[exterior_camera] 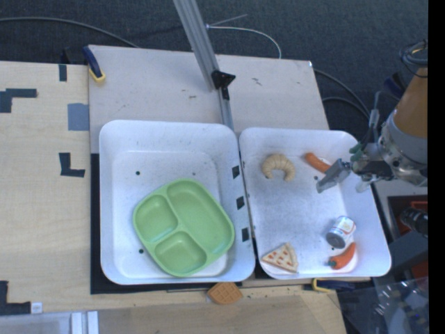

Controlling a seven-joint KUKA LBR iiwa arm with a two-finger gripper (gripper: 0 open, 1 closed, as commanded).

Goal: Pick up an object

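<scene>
Grey two-finger gripper (345, 176) hovers at the right bin's (299, 211) right edge with fingers spread, nothing between them. The small orange carrot-shaped toy (318, 162) lies just left of it (far-right corner area), long axis slanting from far-left to near-right. A tan croissant (278, 165) sits further left.

Camera view: single fixed camera, mounted above the counter (174, 89), looking down at a slant. Range: moderate; both white bins fall whole within the picture, with counter margin on all sides and dark floor beyond the far edge. Left bin (111, 186) sits centre-left, right bin (368, 256) centre-right, the two touching along one long side. The counter's far edge runs near the top of the picture, its near edge along the bottom. A grey metal post (198, 33) rises from the counter's far side toward the lens. The arm (410, 127) enters from the right edge.
</scene>
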